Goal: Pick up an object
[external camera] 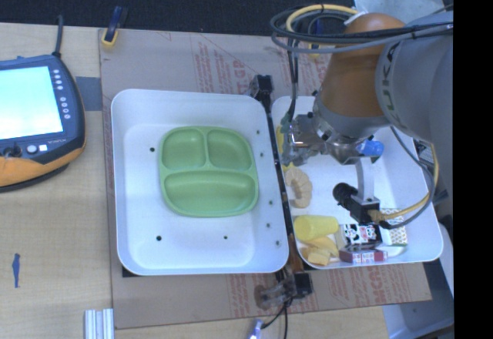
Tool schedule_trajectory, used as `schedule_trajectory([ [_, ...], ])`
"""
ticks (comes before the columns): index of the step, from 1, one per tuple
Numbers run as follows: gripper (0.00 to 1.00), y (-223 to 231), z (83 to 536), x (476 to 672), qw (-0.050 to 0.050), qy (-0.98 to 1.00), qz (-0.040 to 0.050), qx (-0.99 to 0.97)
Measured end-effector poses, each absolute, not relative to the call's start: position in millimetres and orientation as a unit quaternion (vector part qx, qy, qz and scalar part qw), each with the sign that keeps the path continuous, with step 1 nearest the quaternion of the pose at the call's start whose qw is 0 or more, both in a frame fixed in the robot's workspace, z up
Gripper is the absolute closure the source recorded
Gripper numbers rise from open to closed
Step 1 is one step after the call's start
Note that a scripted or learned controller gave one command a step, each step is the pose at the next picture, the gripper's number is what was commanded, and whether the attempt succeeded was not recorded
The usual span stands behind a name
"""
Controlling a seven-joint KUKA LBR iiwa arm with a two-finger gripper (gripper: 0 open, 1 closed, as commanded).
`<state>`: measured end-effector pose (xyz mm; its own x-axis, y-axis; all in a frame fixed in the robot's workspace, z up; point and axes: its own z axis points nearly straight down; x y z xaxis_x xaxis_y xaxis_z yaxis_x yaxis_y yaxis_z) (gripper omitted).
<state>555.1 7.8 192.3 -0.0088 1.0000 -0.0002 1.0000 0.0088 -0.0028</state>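
The end effector (296, 137) hovers low over the right bin (422, 253), its opening impossible to tell. Approach step, I judge; next, descend onto the pale shell-like piece (299, 186) just below.

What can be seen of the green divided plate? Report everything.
The green divided plate is pale green, plastic-looking and rounded-rectangular, with three compartments: two small ones on the far side and one wide one on the near side. It lies flat, right side up, about mid-floor in the left white bin. Its compartments look bare, and nothing besides the bin floor touches it.
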Motion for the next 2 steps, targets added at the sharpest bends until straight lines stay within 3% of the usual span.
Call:
schedule_trajectory([
  [1, 1.00, 54, 234, 565.8, 0.001, -0.709, 0.0010, -0.705],
  [2, 1.00, -20, 191, 602.7, 0.000, -0.708, 0.0015, -0.706],
])
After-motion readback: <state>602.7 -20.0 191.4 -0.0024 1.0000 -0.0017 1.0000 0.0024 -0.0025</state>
